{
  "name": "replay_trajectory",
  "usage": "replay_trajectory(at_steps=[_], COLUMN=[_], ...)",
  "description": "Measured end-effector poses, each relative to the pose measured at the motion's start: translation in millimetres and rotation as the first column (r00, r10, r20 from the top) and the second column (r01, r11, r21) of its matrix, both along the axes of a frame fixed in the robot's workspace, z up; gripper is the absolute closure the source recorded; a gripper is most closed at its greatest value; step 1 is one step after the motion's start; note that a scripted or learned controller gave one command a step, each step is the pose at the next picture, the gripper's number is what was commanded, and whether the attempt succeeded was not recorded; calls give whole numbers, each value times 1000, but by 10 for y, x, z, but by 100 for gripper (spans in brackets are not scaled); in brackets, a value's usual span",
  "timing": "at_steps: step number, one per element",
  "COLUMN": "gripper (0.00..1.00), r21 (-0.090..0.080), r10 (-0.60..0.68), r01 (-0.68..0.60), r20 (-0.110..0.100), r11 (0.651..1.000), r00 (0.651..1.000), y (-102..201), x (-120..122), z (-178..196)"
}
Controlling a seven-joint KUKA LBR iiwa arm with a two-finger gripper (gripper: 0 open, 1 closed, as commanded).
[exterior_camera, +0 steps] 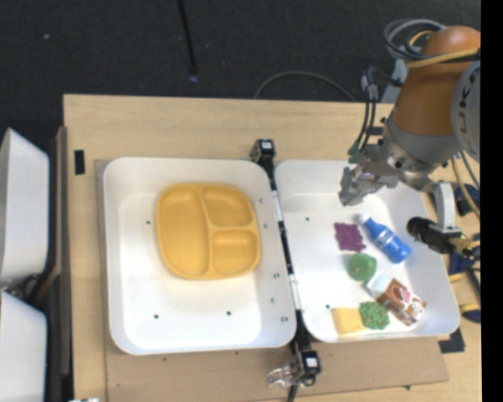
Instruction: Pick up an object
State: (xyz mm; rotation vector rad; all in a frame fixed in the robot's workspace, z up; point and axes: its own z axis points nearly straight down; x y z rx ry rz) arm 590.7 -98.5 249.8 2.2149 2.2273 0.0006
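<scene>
Closest to me at the bottom edge is a little metal clamp thing (289,373) sitting where the two bins meet, right at the front of the tabletop (192,114). Just behind it, in the front corner of the right bin (311,193), there's a yellow block (346,320) touching a bumpy green piece (373,315), and right beside those a brown and red snack packet (400,301) lying tilted against the bin's front right side.

Going further back in that same bin: a round green object (361,266), then a purple scrap (348,236) and a blue bottle with a white cap (384,238) lying on its side just next to each other. All of these are loose on the bin floor, nothing is lifted.

The jaws (351,193) hang over the back part of the right bin, a bit behind the purple scrap and the bottle, not touching either as far as I can see. Honestly can't tell if they're apart or together, it's just a dark grey lump from this angle. The orange band (431,90) of the arm sits above it at the right.

The left bin (125,308) holds a yellow divided plate (207,229) with three compartments, lying flat near the middle, well apart from everything else.
</scene>
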Motion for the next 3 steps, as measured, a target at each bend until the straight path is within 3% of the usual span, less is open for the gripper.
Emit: replay_trajectory(at_steps=[3], gripper=[100], r21=[0], r10=[1], r01=[-1], r20=[1], r11=[1000], r00=[1000], y=[1691], x=[263], z=[81])
